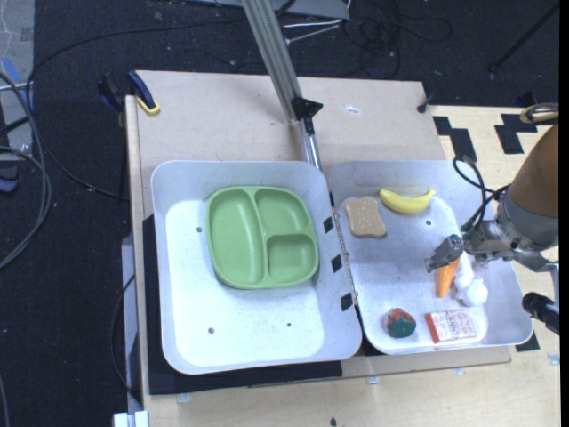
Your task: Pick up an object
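Note:
The right bin (396, 269) holds several small things. A slice of bread (364, 218) and a yellow banana (406, 201) lie at its far side. An orange carrot (445, 282) and a white lumpy item (472, 289) lie near its right wall. A red and green round fruit (400, 324) and a red and white packet (454, 326) sit at the front. My gripper (444, 257) hangs low over the right side of this bin, just above the carrot's top end. Its dark tip partly covers the carrot, and whether it touches cannot be made out.
A green divided plate (262, 237) lies in the far half of the left bin (240, 332). A metal pole (271, 47) slants down to the seam between the bins. The grey arm (533, 207) comes in over the right bin's right rim.

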`<state>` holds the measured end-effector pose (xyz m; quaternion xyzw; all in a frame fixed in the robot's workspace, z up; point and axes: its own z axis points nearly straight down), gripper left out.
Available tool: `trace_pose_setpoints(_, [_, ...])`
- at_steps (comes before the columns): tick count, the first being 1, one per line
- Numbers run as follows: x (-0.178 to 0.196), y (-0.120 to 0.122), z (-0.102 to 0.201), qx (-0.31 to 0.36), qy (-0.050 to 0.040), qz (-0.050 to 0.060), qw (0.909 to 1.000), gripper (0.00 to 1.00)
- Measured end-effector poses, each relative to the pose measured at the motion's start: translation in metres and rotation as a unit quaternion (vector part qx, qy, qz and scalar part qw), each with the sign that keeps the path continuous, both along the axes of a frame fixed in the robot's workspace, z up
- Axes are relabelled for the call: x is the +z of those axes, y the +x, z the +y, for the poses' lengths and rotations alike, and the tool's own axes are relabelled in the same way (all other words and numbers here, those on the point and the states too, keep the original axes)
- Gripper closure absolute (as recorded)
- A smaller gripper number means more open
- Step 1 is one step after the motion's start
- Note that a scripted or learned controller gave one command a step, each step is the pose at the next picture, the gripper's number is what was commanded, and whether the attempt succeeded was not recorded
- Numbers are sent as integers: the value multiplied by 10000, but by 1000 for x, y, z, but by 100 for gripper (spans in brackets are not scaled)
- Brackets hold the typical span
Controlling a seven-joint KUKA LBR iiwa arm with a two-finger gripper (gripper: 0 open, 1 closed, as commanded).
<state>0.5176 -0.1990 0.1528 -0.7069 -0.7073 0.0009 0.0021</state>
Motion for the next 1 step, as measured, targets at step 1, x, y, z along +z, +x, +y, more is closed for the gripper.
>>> trace_pose_setpoints(1, [-45,-5,4,-5,0,1,10000,0])
